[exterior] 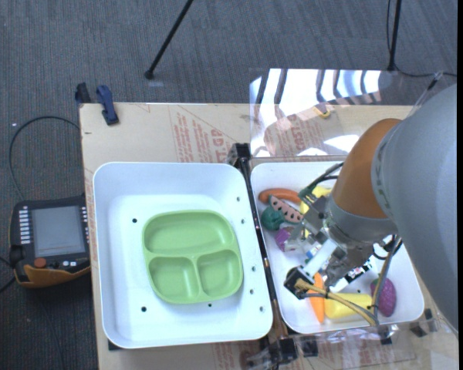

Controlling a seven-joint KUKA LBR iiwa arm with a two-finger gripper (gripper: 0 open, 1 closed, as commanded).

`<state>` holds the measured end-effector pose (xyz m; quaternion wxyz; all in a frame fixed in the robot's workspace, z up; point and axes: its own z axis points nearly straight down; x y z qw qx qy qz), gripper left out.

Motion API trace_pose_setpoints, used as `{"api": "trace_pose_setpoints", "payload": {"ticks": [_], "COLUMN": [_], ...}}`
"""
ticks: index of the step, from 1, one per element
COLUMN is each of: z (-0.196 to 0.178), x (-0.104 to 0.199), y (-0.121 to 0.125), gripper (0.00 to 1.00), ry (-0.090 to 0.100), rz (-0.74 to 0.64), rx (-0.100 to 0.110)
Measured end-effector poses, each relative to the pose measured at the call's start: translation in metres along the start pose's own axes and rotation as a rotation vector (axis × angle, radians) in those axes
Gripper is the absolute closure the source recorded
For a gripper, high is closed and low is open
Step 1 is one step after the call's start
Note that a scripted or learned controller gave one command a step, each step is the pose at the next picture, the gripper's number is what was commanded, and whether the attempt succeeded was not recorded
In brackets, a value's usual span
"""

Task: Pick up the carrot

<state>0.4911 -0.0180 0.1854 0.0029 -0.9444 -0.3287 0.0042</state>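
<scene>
The gripper (318, 282) is seen low in the right bin (413, 284), near its front wall, at the end of the grey arm (417, 183) with its orange band (363, 177). Whether anything is held by it cannot be told, as its tip is crowded by black parts and cables.

The carrot (317, 305) is found directly at the tip of the gripper, an orange tapered piece lying just under and slightly in front of it, its narrow end pointed toward the front wall of the bin. It appears to be touched or nearly touched by the gripper, but a grasp cannot be confirmed.

Just beside the carrot, on the gripper's far-right side in the view, a yellow item (343, 309) is laid along the bin floor, and beyond it a purple-pink item (386, 297) is seen close to the bin's right corner.

Behind the gripper, toward the back of the same bin, a purple piece (282, 237), a green piece (272, 218), a watermelon slice (285, 207) and an orange-red item (278, 196) are clustered near the divider between the bins.

Well apart from the gripper, to its left in the view, the left bin (123, 191) is occupied by a green divided plate (192, 255). Farther off, a teach pendant (52, 237) is seen on the carpet.
</scene>
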Motion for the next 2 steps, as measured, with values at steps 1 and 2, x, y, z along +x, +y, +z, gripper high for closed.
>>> {"api": "trace_pose_setpoints", "payload": {"ticks": [1, 2], "z": [0.0955, 0.0888], "x": [-0.0572, -0.0602], "y": [0.0583, 0.0541], "gripper": [0.00, 1.00], "ry": [0.013, 0.007], "rz": [-0.166, -0.162], "rx": [-0.026, -0.002]}}
